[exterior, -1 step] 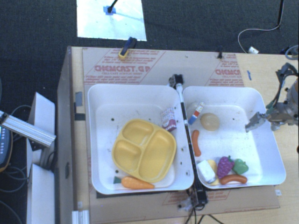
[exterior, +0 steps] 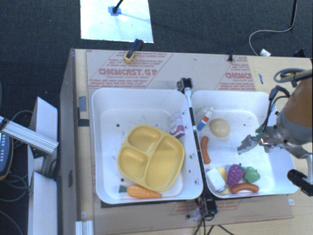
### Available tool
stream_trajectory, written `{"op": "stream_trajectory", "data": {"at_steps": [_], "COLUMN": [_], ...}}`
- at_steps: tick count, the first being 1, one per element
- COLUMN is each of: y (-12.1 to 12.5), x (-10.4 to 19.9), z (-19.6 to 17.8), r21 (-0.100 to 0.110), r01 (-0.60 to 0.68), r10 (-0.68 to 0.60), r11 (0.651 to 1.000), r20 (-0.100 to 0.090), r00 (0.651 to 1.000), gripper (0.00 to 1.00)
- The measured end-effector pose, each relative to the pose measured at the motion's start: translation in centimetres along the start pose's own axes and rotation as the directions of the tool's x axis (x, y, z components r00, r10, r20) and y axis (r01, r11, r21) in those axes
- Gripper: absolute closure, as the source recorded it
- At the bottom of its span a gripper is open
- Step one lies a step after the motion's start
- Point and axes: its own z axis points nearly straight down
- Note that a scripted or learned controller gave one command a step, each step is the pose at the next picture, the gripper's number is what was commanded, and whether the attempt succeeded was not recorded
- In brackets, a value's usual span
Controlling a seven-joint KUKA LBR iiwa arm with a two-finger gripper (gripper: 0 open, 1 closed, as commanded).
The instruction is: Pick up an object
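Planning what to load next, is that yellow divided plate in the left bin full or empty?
Empty: the yellow divided plate shows bare compartments; the carrot lies beside it on the left bin floor.

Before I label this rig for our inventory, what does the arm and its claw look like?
The arm is grey with an orange band above the wrist, and dark cables loop beside it. It ends in a small grey metal claw with two fingers. I can make out no markings on it.

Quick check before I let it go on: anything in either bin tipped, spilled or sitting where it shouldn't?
Nothing spilled or broken. The small can in the left bin lies tipped against the yellow divided plate, and the carrot is wedged between that plate and the bin's near wall. The toy food in the right bin is just loosely piled.
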Motion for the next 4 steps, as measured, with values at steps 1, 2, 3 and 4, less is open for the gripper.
{"op": "stream_trajectory", "data": {"at_steps": [1,2,3,4], "y": [0.0,0.0,0.0,10.4], "x": [3.9,1.6,0.8,2.5], "z": [10.6,10.6,10.6,10.6], "r21": [-0.001,-0.001,-0.001,-0.003], "r01": [-0.001,-0.003,-0.002,0.0], "r10": [0.001,0.003,0.002,0.0], "r11": [1.0,1.0,1.0,1.0], "r20": [0.0,0.001,0.0,0.0], "r00": [1.0,1.0,1.0,1.0], "gripper": [0.0,0.0,0.0,0.0]}}
